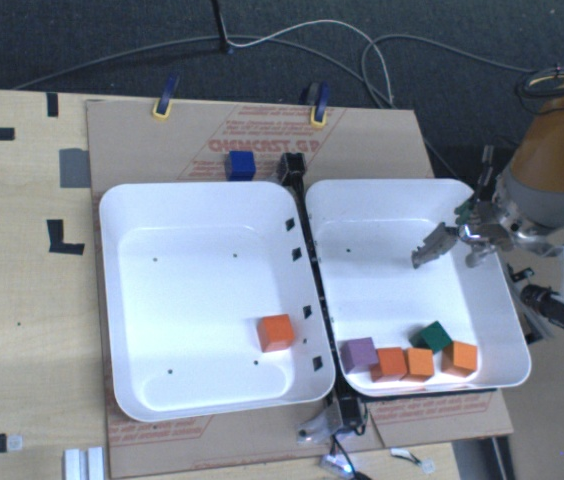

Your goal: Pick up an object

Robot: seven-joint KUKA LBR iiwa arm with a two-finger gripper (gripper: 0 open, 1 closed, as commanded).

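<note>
Arm point(547, 163): enters from the right edge of the frame, grey body with an orange band at upper right, wrist angled down and leftward over the right bin's upper right part.
Claw point(432, 251): points left and slightly down, above the right bin's floor in its upper middle area; one grey finger point(428, 249) plainly seen stretching leftward, nothing visible between the fingers; cannot tell whether spread wide or narrow.
Right bin point(382, 196): white, shallow, right of centre; touches the left bin along a dark seam with black clips.
Blocks in right bin: all gathered along the lower edge, well apart from the claw. Purple block point(359, 353) at the left of the row, then an orange block point(390, 364) just beside it, a second orange block point(419, 363) touching that, a green block point(432, 336) tilted just above and behind, and a third orange block point(461, 357) at the right end.
Left bin point(122, 208): white, shallow, left of centre.
Block in left bin: lone orange cube point(276, 332) in the lower right part of the floor, near the seam.
Cardboard sheet point(202, 133): lies under both bins, held by two clamps with yellow tips at its upper edge.
Blue block point(241, 164): outside the bins, on the cardboard just above the left bin's upper right corner.
Cables point(292, 33): thin wires looping across the dark floor at the top of the frame.
</note>
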